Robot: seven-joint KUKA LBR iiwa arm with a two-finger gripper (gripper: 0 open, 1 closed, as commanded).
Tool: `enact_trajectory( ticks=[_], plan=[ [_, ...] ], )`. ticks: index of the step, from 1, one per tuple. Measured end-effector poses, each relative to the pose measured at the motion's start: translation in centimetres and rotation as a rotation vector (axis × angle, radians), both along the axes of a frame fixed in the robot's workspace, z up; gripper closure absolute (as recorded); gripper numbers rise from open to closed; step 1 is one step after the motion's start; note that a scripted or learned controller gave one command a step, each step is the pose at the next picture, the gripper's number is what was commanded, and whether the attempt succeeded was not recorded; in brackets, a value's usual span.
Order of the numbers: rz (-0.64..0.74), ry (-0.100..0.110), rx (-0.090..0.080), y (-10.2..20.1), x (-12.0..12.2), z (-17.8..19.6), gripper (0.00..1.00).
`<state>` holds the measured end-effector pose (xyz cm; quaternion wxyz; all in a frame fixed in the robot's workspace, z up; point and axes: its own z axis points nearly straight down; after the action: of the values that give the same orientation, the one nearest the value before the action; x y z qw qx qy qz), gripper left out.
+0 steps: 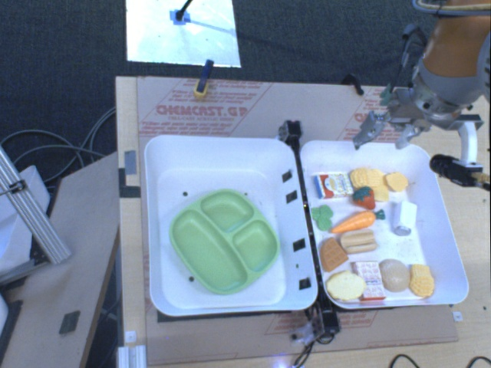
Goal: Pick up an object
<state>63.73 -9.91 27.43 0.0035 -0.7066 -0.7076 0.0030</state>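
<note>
The gripper (pixel 389 131) hangs spread and empty over the right bin's (pixel 449 228) far edge. The carrot (pixel 353 222) lies mid-bin among crowded food; descending squarely across its narrow width would help.

Dark carpet floor (pixel 61 44) surrounds a wooden bench (pixel 253 102); a pale sheet (pixel 182 21) lies beyond.

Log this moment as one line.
gripper: open, above right bin's far edge | holding: nothing | carrot: in bin | green tray: left bin

The arm (pixel 460 29) is cut off by the top-right corner — its upper part out of frame.
</note>
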Motion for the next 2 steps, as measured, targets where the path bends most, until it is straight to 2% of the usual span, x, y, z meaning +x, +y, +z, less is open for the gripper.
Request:
enact_trajectory(
  ticks=[1, 2],
  plan=[
    [0.002, -0.011, -0.001, 0.0, 0.2, 0.7, 0.00],
    [0.001, -0.007, 0.000, 0.4, 0.6, -5.5, 0.00]
  ],
)
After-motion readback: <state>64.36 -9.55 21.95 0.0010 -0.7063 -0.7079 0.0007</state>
